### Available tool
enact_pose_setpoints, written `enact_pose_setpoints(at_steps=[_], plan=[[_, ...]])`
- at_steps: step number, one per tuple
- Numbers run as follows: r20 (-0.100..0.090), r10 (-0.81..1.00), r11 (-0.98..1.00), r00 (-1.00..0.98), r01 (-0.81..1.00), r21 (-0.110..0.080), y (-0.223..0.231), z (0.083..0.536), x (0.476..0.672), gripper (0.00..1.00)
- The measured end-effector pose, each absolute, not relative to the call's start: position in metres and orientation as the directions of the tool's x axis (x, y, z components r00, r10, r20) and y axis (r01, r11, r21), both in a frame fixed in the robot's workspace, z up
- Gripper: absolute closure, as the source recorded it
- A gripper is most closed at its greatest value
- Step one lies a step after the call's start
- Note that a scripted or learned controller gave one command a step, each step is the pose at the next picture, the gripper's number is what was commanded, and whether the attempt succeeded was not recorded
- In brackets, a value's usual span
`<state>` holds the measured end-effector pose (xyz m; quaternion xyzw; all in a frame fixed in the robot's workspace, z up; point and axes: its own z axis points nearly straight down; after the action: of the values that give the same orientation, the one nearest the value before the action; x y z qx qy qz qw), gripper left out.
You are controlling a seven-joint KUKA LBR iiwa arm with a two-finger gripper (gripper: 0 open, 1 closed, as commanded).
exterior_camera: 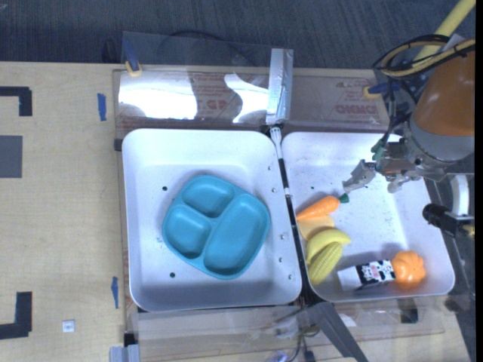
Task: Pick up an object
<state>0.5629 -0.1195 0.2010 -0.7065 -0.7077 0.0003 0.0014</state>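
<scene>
My gripper (375,178) hangs over the right bin (332,157), its two fingers spread open with nothing between them. Just left of and below the left fingertip lies a toy carrot (318,207). Below the carrot sit a yellow banana (328,239) and a corn cob (323,260). Near the bin's front edge lie a small white bottle with a black label (368,274) and an orange pumpkin-like toy (408,268).
The left bin (143,164) holds a blue three-compartment plate (217,225). A clear shiny panel (196,89) stands behind the bins. The orange-banded arm (449,111) and its cables occupy the upper right.
</scene>
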Motion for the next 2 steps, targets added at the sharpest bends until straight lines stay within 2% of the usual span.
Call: enact_pose_setpoints(at_steps=[1,2], plan=[[0.002,0.999,0.037,-0.037,0.999,-0.007,-0.090,0.123,0.547,0.00],[-0.001,0.968,0.249,-0.249,0.968,0.006,-0.097,0.088,0.481,0.00]])
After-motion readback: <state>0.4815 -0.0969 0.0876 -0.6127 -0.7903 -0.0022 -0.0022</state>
